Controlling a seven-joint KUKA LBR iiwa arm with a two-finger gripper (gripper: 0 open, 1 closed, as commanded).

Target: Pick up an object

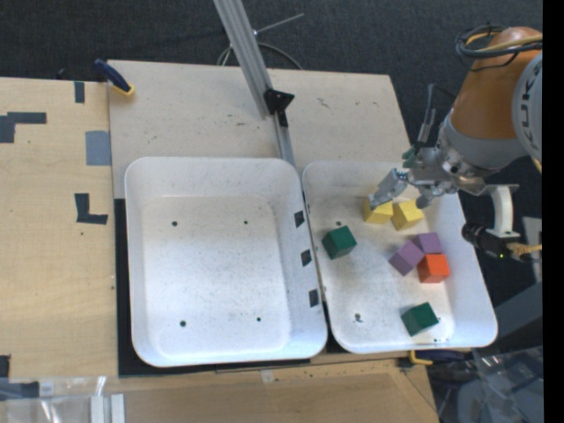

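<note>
Gripper (407, 189), fingers spread, hovers above two touching yellow wooden blocks (394, 212) in right white bin (467, 324); crowding risks botched grasp.

Tan wood bench (53, 263) w/ grey tape patches (98, 148); dark carpet floor (352, 25).

Arm enters from right, orange band visible above wrist. Gripper (408, 192) sits over far part of right bin (476, 324), fingers spread, directly above two yellow blocks: left yellow block (379, 212) and right yellow block (407, 214), touching each other. Nothing seen between fingers. Green cube (338, 241) lies to the left of them, apart. Purple block (406, 257), second purple block (429, 242) and orange block (433, 268) cluster on the right side. Another green cube (419, 317) near front edge. Left bin (141, 183) alongside. Metal pole (251, 55) slants across far side.
</note>
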